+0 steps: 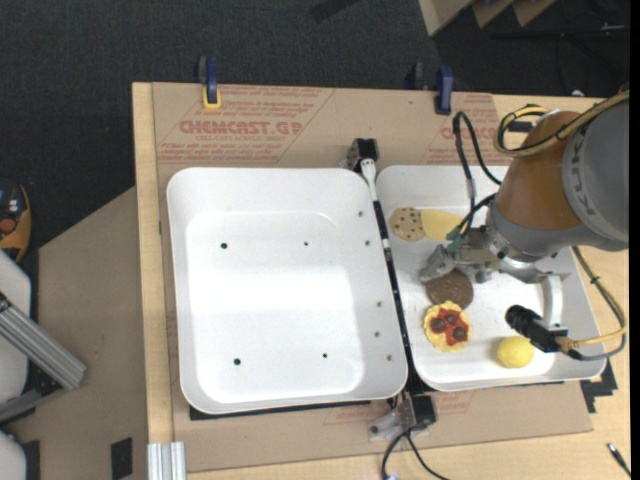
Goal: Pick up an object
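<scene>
Claw [443, 265] above brown cookie [450, 289] in right bin [575, 366], grip state unclear, left bin [190, 298] roomy

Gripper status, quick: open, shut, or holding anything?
Gripper: cannot be told; it hangs over the right white bin, just above the round brown patty, with nothing visibly held.

Grey arm [590, 183] reaching from right, orange-banded wrist bent down, end effector [447, 263] low
</scene>
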